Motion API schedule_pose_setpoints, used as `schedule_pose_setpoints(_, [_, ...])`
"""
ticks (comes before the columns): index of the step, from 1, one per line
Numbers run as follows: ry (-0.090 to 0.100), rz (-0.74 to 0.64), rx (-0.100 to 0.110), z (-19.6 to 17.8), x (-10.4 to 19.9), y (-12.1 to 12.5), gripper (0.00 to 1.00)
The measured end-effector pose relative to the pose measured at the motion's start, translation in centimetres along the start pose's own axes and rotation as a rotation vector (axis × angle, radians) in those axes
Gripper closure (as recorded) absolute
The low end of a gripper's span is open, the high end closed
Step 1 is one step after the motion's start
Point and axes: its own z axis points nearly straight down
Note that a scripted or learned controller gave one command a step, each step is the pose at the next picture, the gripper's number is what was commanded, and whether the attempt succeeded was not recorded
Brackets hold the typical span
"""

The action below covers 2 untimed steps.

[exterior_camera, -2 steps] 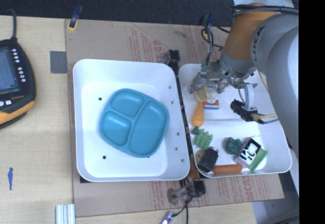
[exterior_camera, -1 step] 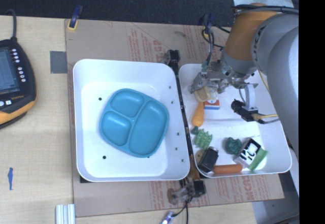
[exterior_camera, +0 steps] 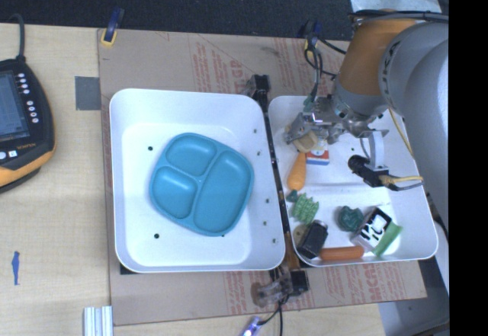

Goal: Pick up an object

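The end effector is seen low over the right bin's far-left corner; whether it is open or closed cannot be told. Just below it lies a carrot; a green toy, a sausage and a black-and-white block are gathered near the near edge. The left bin holds a blue plate.

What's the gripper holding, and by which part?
Cannot tell: the gripper sits low in the right bin over a tan object, no visible hold.
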Motion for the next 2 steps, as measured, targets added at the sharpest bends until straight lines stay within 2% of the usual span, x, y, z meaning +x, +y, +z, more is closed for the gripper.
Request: schedule_pose_setpoints(2, [0.0,-0.001,-0.003,-0.05,0.22,0.88,0.0])
